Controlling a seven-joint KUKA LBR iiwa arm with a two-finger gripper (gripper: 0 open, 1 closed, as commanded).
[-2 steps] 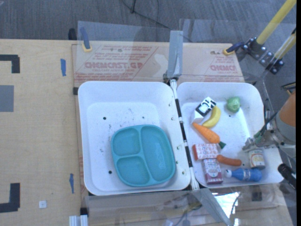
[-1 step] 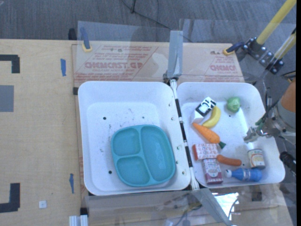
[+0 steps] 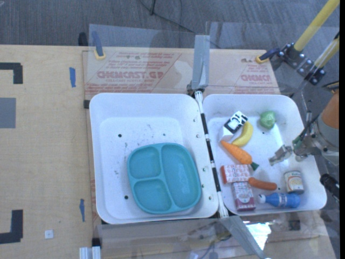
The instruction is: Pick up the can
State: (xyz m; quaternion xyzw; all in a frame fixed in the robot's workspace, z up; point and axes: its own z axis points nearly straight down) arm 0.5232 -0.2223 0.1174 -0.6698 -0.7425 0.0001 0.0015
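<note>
Tool (image 3: 281, 155) over the right bin (image 3: 305, 111), low and toward its right side, arm entering from the right edge. Metal fingers point left and slightly down in the picture. Whether they are spread or closed: cannot tell, the tips are small and glare washes them out. Nothing seen between them.

Can (image 3: 294, 181) stands just below and a little right of the tool in the picture, near the bin's right wall. Upright, round lid facing up, pale label on the side. So its long axis is vertical; a straight-down approach looks the likely fit. Can and tool near each other, apart, no contact visible.

Neighbours of the can: blue bottle (image 3: 282, 200) lying on its side just below it, close enough to be bumped. Small orange sausage-shaped piece (image 3: 262, 184) to the can's left. Red carton (image 3: 243, 195) and a red-and-white packet (image 3: 235, 173) farther left. Carrot (image 3: 237, 152), banana (image 3: 243, 135), black-and-white block (image 3: 235, 121) and a green ball (image 3: 267, 119) fill the upper half of the bin.

Left bin (image 3: 108, 117) carries a teal divided plate (image 3: 162, 177). Both bins sit on the tabletop (image 3: 43, 144).

Judgement: grasp not yet made. The move turns on shifting the tool toward the near right corner, then descending around the can clear of the bottle.
</note>
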